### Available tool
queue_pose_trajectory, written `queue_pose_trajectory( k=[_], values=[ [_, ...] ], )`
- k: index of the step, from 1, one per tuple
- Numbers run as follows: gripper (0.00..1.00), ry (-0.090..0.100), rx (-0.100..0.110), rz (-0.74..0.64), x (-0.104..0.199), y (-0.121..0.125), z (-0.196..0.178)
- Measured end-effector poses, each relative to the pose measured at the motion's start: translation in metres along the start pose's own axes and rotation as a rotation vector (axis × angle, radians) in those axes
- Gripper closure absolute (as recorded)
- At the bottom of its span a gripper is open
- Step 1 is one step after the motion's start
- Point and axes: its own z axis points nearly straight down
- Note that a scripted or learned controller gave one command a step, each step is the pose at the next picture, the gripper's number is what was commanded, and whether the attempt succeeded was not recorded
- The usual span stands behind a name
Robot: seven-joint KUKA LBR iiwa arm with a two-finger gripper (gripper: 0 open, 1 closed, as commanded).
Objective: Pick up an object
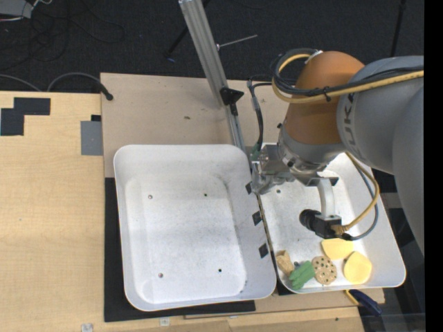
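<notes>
- Camera view: the arm reaches in from the view's right. Its wrist hangs over the far part of the right bin, close beside the wall this bin shares with the left bin.
- The jaws sit under the wrist and are hidden by its bulk. I cannot tell whether they are wide or narrow, and nothing shows between them.
- The task's things lie in a cluster along the near edge of the right bin. They are a tan chunk, a green piece, a brown speckled disc, a yellow block and a yellow round piece.
- The relation that matters is that the cluster lies from the jaws toward the near rim, with bare bin floor between, so the two are well apart.
- The tan chunk and the green piece look like the closest candidates, since both lie near the shared wall and roughly in line with the wrist.
- The green piece lies slantwise, its long axis running from the near rim up toward the disc, which it seems to touch.
- Judged from this, the jaws would need to close across the green piece's short side, and the crowding could spoil the grasp.
</notes>
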Motion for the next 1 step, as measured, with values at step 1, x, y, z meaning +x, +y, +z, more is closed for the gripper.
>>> queue_pose_trajectory(
  k=[1],
  values=[
    [1.0, 0.0, -0.003, -0.001, 0.0587, -0.002, -0.012]
  ],
)
